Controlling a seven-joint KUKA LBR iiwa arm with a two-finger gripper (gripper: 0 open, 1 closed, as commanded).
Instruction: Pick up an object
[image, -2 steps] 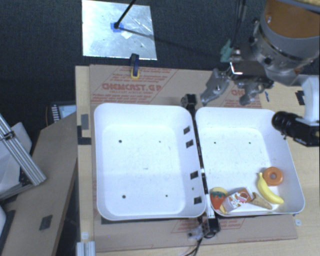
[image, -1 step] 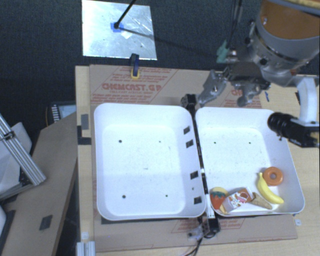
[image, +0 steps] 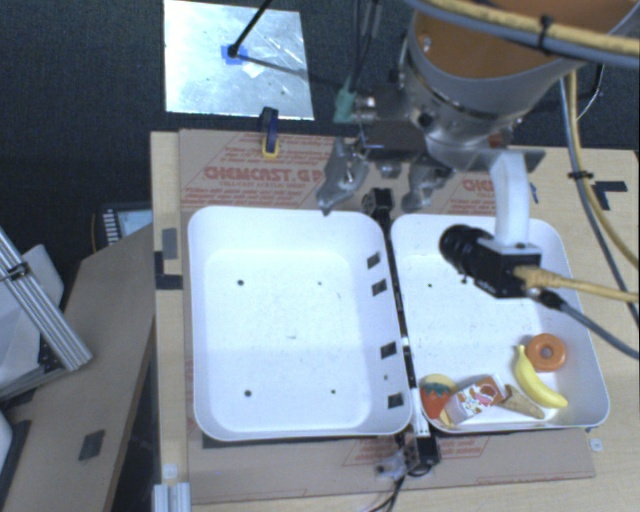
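Observation:
Several small objects lie in the near corner of the right bin (image: 470, 310): a yellow banana (image: 537, 380), an orange ring-shaped piece (image: 546, 351), a red-orange round fruit (image: 436, 396), a white and red packet (image: 476, 397) and a tan wedge (image: 521, 403). My gripper (image: 378, 195) hangs over the far edge of the bench, above the seam between the two bins and well away from the objects. Its two fingers stand open, spread wide, with nothing between them.
The left bin (image: 290, 320) is white with a few dark dots. A black cylinder (image: 484, 262) mounted on the arm juts over the right bin, with a yellow cable trailing right. A yellow clamp (image: 270, 135) and a metal sheet (image: 238, 60) sit behind.

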